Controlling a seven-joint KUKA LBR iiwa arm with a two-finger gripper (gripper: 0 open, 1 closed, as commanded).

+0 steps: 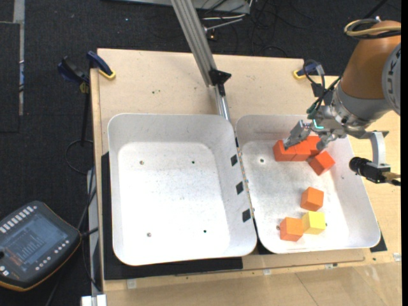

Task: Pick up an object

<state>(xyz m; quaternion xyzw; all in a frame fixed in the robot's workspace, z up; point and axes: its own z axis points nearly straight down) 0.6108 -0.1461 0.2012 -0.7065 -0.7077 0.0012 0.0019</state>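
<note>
— So where's the hand (310,134) right now?

— Down in the right bin (357,234), near its far edge, over a long orange block (294,150). Its two fingers are spread, one at each side of that block's far end, but I can't tell whether they touch it.

— Anything crowding it?

— A red-orange cube (321,162) sits tilted just beside the long block, toward the table's right edge. Nearer the front edge there's an orange cube (312,198) by itself, then a yellow cube (315,222) touching another orange cube (291,229). The bin's left part, by the divider, is bare, so there's open room that side.

— And the left bin (127,145)?

— White floor with a few dark specks, rims rounded, the two bins meeting at the middle of the table.

— Any writing?

— None I can read. A handheld pendant (32,244) lies off the table's front left corner, its screen too small to make out.

— The table (166,75) itself?

— Pale speckled board, clamps at the far corners, a slanted metal rail (194,34) crossing the far edge, dark carpet around.
</note>
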